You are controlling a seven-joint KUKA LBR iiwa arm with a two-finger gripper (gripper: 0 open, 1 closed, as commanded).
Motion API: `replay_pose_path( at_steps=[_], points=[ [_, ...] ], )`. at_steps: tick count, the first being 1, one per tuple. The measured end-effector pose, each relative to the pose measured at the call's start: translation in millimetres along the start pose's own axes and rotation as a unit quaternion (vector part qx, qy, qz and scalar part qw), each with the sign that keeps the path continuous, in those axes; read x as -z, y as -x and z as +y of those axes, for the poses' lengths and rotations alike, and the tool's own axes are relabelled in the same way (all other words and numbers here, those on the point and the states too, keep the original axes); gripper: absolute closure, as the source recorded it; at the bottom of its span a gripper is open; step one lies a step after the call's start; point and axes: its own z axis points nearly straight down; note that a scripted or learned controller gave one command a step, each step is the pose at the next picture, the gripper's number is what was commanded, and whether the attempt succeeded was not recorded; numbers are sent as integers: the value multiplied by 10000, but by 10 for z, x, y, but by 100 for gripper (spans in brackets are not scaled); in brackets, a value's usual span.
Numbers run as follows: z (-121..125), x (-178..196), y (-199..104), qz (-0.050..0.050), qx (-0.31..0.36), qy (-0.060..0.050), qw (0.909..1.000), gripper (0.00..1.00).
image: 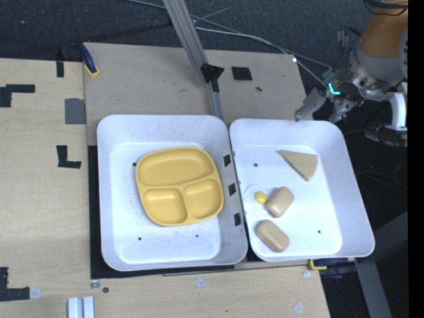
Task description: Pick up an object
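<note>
Tan rounded block of smooth, likely plastic or foam material (279, 201) lies tilted near the middle of the right shallow white bin (344, 177), with a small yellow round piece (260, 197) just beside it on the side facing the other bin, and a second tan oval lump (272, 236) near it toward the front wall; a tan wedge-shaped slab (299, 162) rests well apart toward the back; all four look light and stiff, probably a little slippery on their curved faces, so the sounder hold for the rounded block seems to be across its narrower width, and the wedge would likely be taken across its flat sides; the yellow piece sits close enough to be nudged by a closing finger.

From the same overhead camera, the left shallow white bin (112, 177) carries a yellow three-compartment plastic tray (179, 185) and offers nothing smaller to take; the gripper (322, 105) hangs beyond the back rim of the right bin, above the tabletop (146, 78), holding nothing; whether the jaws are spread or pressed together I cannot tell; open room lies in the right bin's far-right half and between wedge and block, so a descent there appears free; the bin walls and the seam between bins are the edges to mind.
</note>
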Motion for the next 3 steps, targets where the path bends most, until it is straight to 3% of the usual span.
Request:
replay_pose_path(
  at_steps=[1,3],
  points=[
    [5,13,-1,-2,2,12,10000,0],
    [-69,-1098,-32,-2,3,-9,10000,0]
  ],
)
